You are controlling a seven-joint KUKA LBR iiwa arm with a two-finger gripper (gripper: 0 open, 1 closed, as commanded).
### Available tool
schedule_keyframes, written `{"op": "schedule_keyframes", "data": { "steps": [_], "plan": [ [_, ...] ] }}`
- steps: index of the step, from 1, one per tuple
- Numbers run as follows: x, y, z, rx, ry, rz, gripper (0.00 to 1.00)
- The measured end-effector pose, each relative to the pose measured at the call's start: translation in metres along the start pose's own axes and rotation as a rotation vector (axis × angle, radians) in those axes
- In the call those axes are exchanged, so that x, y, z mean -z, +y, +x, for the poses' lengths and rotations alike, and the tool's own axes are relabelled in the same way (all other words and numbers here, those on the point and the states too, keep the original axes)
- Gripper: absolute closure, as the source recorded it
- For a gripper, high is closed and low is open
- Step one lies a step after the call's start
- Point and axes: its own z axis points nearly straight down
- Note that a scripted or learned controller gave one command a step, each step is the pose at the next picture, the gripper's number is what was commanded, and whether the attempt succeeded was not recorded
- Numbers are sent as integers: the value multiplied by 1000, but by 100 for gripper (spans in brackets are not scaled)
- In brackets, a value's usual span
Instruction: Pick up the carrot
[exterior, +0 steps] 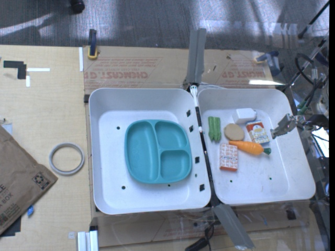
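Observation:
The carrot (249, 148) is orange with a small green end and lies flat in the middle of the right bin (282, 187), pointing left. My gripper (283, 126) shows as a grey tip at the bin's right rim, up and to the right of the carrot and apart from it. Nothing is visibly held.
Around the carrot lie a red and white carton (258, 132), a tan round piece (234, 132), a white block (245, 114), a green vegetable (214, 128) and a red-patterned packet (229, 157). A teal divided plate (158, 150) sits in the left bin (104, 140). A tape ring (66, 158) lies on the bench.

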Motion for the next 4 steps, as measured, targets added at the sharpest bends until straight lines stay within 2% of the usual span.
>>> {"op": "schedule_keyframes", "data": {
  "steps": [1,2,3,4],
  "plan": [
    [-136,27,-25,72,1,0,0],
    [-180,39,34,-122,1,1,0],
    [-172,38,34,-125,1,2,100],
    [-81,41,77,-452,-1,0,100]
  ]
}}
